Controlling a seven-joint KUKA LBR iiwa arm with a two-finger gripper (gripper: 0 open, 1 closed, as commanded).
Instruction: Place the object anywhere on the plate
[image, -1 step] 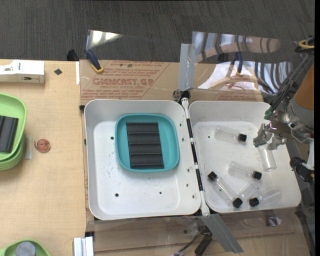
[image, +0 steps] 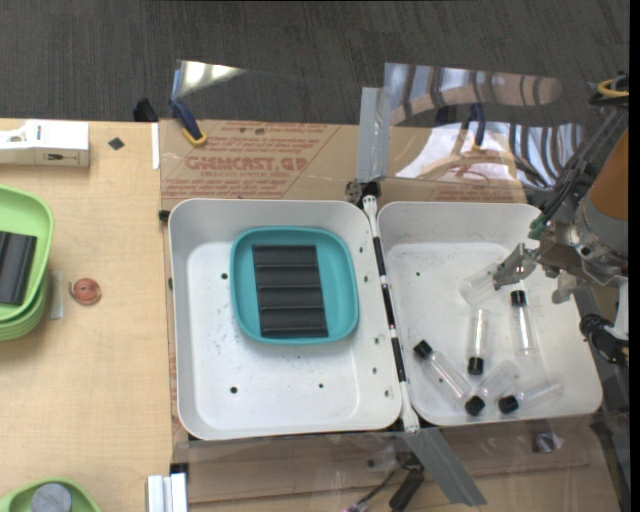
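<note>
Bench (image: 90, 400), near edge: pale wood, with part of a grey-lidded green container (image: 45, 497) at the lower left corner.

Right bin (image: 440, 225), near half: about 5 clear tubes with black caps, loosely scattered. 2 capped ends lie close together at the near wall (image: 490, 404); 1 tube (image: 440, 366) lies on a slant toward the bin divider; 1 short tube (image: 477, 345) runs near to far at the middle.

Right bin, far half: 1 clear tube (image: 520, 318), black cap at its far end, long axis running near to far with a slight lean. This reads as the likeliest object for the task. The tool (image: 522, 262) sits just beyond its capped end, at the bin's right side, on the grey arm (image: 600, 250) reaching in from the right. The tube lies on the near side of the tool, very close; contact cannot be made out. No tube is seen between the tool's prongs, and how far apart they stand cannot be told.

Left bin (image: 200, 390): 1 teal plate (image: 245, 300) with a dark ribbed insert, set toward the far half. The plate lies well to the left of the tool, across the divider.

Judgement: grasp not yet made; the coming move turns on closing across the tube's short axis, then carrying left.

Far: printed cardboard (image: 250, 160) behind both bins; a green tray (image: 25, 260) at the left edge.
</note>
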